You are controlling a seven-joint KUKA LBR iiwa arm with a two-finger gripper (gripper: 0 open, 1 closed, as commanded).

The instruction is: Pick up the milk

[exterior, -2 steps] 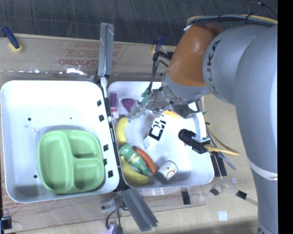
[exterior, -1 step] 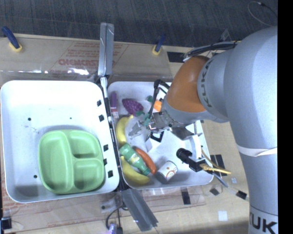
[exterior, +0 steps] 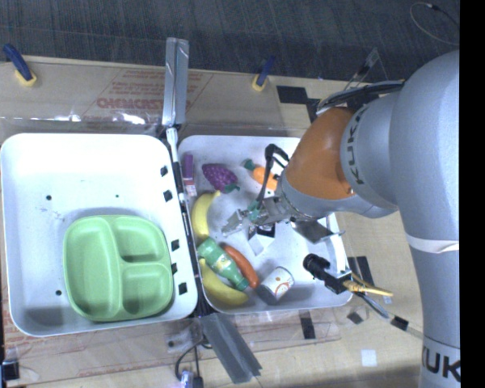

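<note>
At the near edge of the bench we find two white bins side by side. In the left bin (exterior: 32, 168) a green divided plate (exterior: 117, 267) lies flat toward the near side, its three compartments facing up. In the right bin (exterior: 226, 145), at its near edge, we note the small white carton with red marking that we take to be the milk (exterior: 277, 284); it lies tipped on its side in the near right part of the bin, just beside the end of a yellow banana (exterior: 220, 291) that curves along the near wall. A green bottle (exterior: 221, 263) and an orange-red carrot-like piece (exterior: 240, 266) lie across that banana, touching one another. Farther in, a second banana (exterior: 202, 213) lies along the bin's left wall. Toward the far wall we record a purple bunch of grapes (exterior: 219, 173) and a small orange item (exterior: 259, 173) with a green top. The gripper (exterior: 252, 217) sits low over the middle of the right bin, between the second banana and the right wall, well apart from the milk. Whether its jaws are spread or closed we cannot tell, and we see nothing between them that we can identify. The grey arm (exterior: 420, 144) with its orange band (exterior: 325, 162) enters from the right.
</note>
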